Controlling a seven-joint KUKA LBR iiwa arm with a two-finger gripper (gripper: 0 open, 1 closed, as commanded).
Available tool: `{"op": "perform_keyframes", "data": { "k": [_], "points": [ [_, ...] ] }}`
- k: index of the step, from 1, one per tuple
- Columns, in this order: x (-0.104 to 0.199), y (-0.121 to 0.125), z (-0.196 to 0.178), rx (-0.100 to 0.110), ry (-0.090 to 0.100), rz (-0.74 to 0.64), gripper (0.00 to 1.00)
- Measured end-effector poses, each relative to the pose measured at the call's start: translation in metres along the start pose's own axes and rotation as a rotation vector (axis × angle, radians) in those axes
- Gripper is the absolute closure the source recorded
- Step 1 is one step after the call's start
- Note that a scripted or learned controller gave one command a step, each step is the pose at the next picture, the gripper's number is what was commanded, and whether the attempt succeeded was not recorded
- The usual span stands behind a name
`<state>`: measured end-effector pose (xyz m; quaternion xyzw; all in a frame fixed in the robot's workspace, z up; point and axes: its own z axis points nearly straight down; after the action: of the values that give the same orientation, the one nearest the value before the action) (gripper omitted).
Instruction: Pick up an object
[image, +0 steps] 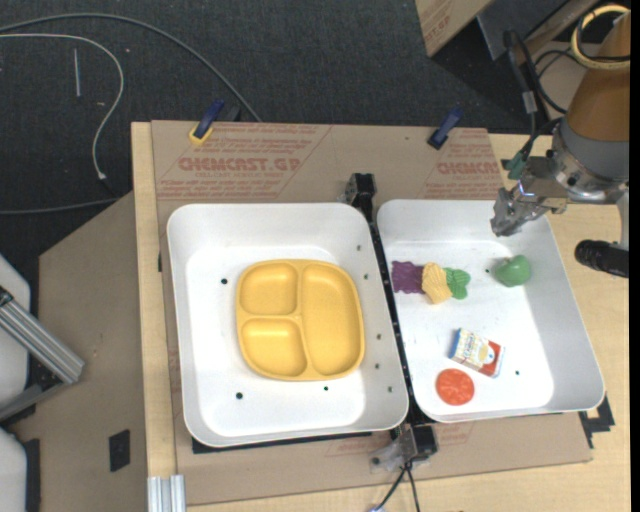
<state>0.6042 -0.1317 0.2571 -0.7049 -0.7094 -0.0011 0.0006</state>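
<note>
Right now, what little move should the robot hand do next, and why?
Probably go down a little toward the green toy. The gripper hangs just above it in the right bin, holding nothing, and that toy lies apart from the others.

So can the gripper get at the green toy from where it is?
Probably yes. The gripper hangs above the right bin's far corner, and the green toy lies just in front of it, apart from the other items, with nothing over it.
</note>
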Motion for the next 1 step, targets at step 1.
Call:
{"op": "perform_keyframes", "data": {
  "k": [1],
  "points": [
    [0.0456,-0.0071,-0.0004,0.003,-0.001,0.003,1.00]
  ]
}}
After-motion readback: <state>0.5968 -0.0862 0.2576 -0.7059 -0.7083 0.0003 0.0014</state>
